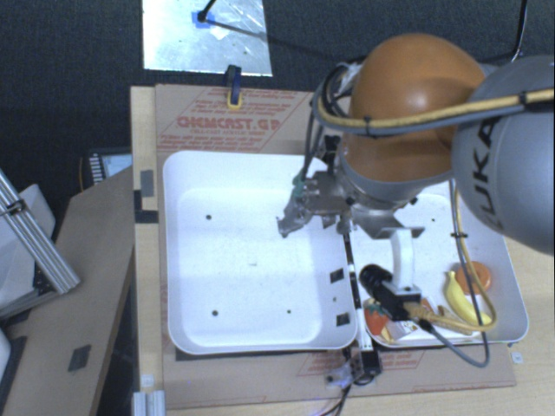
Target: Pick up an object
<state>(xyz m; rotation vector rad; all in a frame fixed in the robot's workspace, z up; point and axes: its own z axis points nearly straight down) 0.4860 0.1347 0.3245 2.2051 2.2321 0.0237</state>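
You have your candidates in the right bin (pixel 513 312). A yellow banana-shaped piece (pixel 454 291) lies flat near that bin's lower right corner in the view. Just above it sits an orange piece (pixel 479 275), so close that you cannot tell whether the two touch. A red piece (pixel 378 320) lies at the bin's lower left corner, hard by the wall it shares with the left bin (pixel 243 267), with something pale and printed against its right side.

The gripper (pixel 290 220) is well apart from all three. It hangs over the left bin, near the upper part of that bin's right wall. It reads as a tangle of grey metal, so you cannot tell how far it is open, nor whether it has hold of anything.

Above it the arm (pixel 512 146) comes in from the right, and its orange band (pixel 408 85) bulges over the join between the bins, hiding most of the right bin's upper half. On the floor of the left bin you can pick out a few small dark dots.

Both bins rest on a cardboard sheet (pixel 225 121) with red print, and a yellow and blue clamp (pixel 232 87) grips its far edge. Beyond that a shiny metal plate (pixel 173 24) lies on the dark floor. At the left you see the wooden bench (pixel 87 302) and a slanting aluminium rail (pixel 39 250)
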